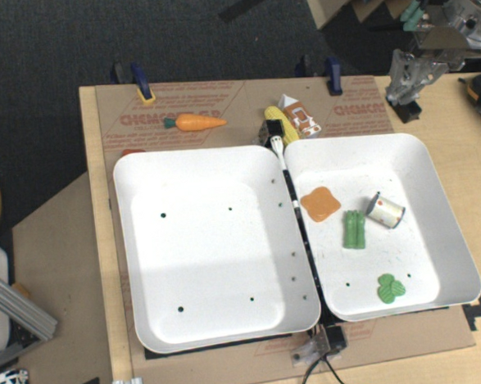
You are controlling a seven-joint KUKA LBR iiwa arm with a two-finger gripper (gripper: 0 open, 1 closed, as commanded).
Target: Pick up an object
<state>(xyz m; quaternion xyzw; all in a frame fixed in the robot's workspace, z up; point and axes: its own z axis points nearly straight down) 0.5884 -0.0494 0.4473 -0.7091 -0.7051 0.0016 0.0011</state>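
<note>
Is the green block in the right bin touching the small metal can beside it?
Apart. The camera view shows a strip of white bin floor between the green block and the can.

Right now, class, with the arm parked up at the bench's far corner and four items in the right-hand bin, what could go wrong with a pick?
1. The green block lies close beside the silver can; reaching for one may knock the other away.
2. The can lies on its side and may roll out from under the claw.
3. The orange piece looks flat and sits near the right bin's inner wall, so it may be hard to grip.
</note>
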